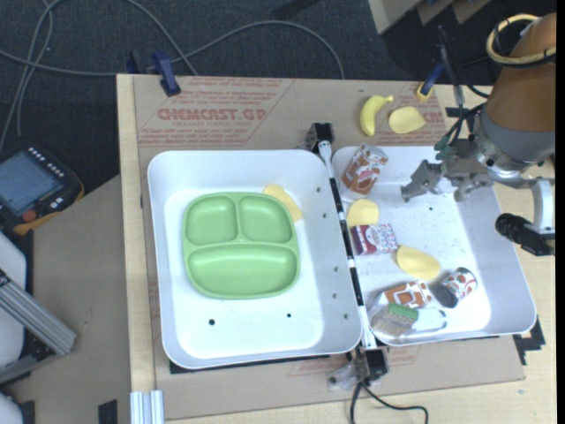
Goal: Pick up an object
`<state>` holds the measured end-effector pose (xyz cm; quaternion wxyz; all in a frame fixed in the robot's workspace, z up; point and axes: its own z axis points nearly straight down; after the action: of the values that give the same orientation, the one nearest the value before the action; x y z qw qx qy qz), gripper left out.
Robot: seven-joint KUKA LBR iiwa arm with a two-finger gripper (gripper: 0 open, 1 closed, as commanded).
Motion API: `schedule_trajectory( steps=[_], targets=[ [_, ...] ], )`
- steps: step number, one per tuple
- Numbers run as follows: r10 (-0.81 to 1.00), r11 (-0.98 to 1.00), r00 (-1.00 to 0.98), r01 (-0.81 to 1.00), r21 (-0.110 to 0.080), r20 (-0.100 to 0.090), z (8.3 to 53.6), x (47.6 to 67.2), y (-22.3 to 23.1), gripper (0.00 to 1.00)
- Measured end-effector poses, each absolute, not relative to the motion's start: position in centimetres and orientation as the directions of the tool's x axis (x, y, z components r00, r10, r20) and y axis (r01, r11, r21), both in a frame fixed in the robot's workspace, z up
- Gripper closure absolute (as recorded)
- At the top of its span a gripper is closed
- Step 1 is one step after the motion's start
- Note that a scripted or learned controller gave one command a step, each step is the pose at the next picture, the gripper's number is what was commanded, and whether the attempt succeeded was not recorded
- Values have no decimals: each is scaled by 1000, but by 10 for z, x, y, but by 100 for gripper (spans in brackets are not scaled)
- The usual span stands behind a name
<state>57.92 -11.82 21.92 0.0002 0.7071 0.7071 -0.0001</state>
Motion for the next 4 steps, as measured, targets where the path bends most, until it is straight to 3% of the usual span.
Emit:
schedule_trajectory(
  steps=[1, 2, 3, 4],
  targets=[
    [1000, 0, 0, 1000, -1, 0, 124, 623, -137, 0],
    [1000, -2, 2, 1000, -4, -1, 84, 666, -101, 0],
    [1000, -1, 1, 1000, -1, 0, 85, 599, -148, 0],
    [1000, -2, 2, 1000, -2, 0, 115, 538, -183, 0]
  ],
)
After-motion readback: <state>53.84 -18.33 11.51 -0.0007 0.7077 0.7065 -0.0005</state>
